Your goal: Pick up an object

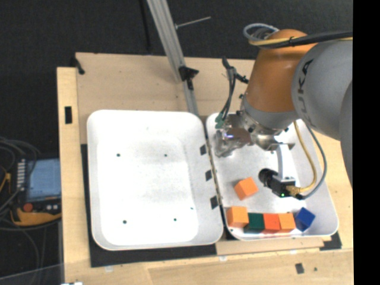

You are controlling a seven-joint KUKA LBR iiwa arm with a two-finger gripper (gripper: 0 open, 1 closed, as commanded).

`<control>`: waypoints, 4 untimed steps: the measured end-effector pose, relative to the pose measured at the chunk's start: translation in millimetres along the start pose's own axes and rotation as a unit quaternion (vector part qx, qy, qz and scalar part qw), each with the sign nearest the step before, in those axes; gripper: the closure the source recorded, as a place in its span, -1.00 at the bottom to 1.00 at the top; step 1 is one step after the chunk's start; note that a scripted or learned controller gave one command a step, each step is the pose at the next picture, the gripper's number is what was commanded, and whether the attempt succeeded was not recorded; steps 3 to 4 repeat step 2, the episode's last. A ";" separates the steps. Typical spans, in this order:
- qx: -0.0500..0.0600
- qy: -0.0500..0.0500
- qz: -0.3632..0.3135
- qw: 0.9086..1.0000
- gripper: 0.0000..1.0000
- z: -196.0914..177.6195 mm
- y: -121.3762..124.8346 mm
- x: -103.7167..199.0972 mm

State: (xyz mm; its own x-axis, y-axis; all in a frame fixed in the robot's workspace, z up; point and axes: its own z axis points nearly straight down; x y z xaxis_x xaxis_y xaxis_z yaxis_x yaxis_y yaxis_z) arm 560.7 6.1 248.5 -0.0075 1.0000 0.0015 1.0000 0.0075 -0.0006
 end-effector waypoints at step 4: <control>0.001 0.000 0.000 1.000 1.00 11.4 -36.4 92.9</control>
